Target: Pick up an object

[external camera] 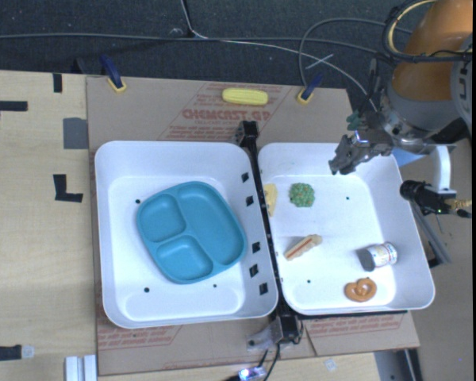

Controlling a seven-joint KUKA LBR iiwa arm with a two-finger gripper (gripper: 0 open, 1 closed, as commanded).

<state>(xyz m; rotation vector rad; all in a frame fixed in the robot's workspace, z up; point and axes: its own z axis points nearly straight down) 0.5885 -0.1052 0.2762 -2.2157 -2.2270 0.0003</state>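
Hand (340, 163) hangs over the upper right part of the right bin (404, 236), near its back rim, dark fingers pointing down-left. Can't tell if it's open or closed; too small and dark. Nothing visible between the fingers. Grey arm with orange band (438, 30) comes in from the top right corner, cables looped around it.

Right bin contents, all lying on the bin floor:
- green broccoli-like piece (302, 194), below-left of the hand, apart from it
- pale yellow piece (270, 198) right at the bin's left wall, just beside the green one
- tan carrot-shaped stick (302, 246), mid bin, lying at a tilt
- grey metal can (378, 255) on its side, lower right
- orange pretzel-like ring (360, 290), near the front rim, just below the can

Left bin (111, 236) holds a blue divided plate (190, 230), three compartments, flat in the middle.

Bins sit side by side on a cardboard sheet (182, 113) on the desk (32, 213). Yellow banana-like object (244, 97) lies on the cardboard behind the bins, well apart from the hand. Two clamps with blue handles (113, 75) pin the cardboard's back edge. Black tape marks on the desk at left.
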